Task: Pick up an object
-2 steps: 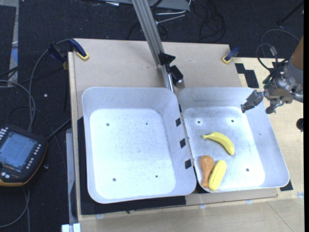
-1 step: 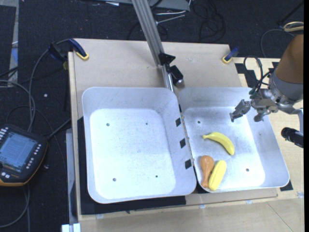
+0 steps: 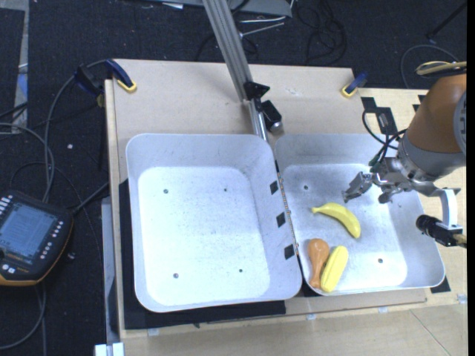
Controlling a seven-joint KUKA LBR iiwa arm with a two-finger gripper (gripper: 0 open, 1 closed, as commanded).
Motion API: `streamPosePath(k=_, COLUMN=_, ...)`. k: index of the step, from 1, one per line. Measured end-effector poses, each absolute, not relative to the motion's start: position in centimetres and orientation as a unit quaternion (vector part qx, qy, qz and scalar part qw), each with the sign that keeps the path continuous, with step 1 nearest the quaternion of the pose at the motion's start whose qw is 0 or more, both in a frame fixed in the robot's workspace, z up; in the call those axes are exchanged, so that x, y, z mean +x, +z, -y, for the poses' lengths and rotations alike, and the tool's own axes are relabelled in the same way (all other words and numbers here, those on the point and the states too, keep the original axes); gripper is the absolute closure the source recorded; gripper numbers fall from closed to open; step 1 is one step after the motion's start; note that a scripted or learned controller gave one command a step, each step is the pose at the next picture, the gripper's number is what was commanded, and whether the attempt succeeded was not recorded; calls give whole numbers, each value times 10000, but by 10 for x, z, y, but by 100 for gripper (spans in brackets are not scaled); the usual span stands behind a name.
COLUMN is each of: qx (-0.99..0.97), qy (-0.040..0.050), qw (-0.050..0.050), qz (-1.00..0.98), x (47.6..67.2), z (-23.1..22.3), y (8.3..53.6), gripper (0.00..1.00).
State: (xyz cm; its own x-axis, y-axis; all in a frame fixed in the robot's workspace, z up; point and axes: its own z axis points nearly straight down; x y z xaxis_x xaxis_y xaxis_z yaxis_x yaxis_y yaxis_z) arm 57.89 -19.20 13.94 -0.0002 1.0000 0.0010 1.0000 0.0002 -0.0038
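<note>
A yellow banana lies near the middle of the right bin. At the bin's front left corner an orange drumstick-shaped toy rests against a yellow corn-like piece. My gripper hangs above the back right part of this bin, up and to the right of the banana. Its fingers stand apart with nothing between them.
The left bin adjoins the right one along a dark seam. A slanted metal pole rises from the bench behind the bins. Yellow clamps sit at the bench's back corners. A pendant lies on the floor at far left.
</note>
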Motion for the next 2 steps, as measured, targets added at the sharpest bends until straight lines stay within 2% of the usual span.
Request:
streamPosePath(k=1, qx=-7070, qy=11, qw=16, qz=7072, x=578, z=192, y=93, gripper=0)
streamPosePath(k=2, qx=-7071, qy=1, qw=0, qz=7072, x=579, z=192, y=106, gripper=100)
